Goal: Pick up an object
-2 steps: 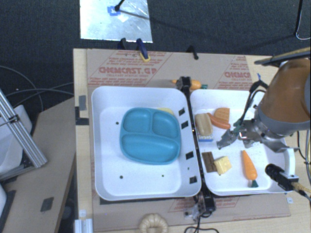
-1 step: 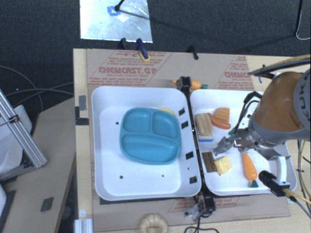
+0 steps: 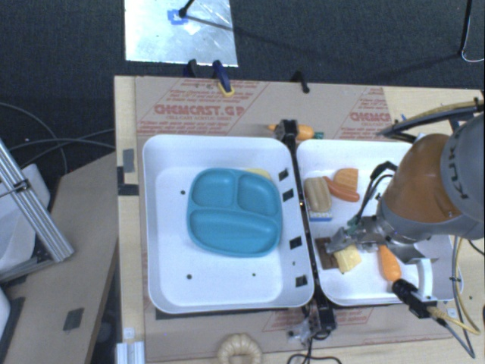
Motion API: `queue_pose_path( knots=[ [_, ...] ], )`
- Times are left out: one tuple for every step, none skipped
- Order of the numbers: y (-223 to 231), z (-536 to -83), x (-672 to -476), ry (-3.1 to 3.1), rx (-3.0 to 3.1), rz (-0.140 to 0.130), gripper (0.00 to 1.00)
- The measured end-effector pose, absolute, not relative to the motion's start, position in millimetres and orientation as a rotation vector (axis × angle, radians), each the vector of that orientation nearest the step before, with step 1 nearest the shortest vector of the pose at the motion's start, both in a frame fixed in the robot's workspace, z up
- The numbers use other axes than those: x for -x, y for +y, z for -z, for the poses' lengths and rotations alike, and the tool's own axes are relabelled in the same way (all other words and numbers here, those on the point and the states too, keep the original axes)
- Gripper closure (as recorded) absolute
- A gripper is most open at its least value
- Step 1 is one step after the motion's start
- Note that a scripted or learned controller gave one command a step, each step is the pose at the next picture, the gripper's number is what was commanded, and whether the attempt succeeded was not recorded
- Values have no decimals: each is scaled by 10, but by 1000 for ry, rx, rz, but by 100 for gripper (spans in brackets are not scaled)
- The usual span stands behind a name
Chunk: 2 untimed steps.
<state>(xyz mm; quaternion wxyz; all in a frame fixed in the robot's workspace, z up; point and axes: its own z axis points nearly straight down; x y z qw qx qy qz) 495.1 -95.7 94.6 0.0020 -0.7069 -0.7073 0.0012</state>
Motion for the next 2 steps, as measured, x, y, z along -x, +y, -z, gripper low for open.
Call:
queue_pose_path(
  knots=[
    [-961,-868,-4966,-2223,2220,3,0],
    [-940,-985,-4989,-2226,2220,13,100]
  ],
)
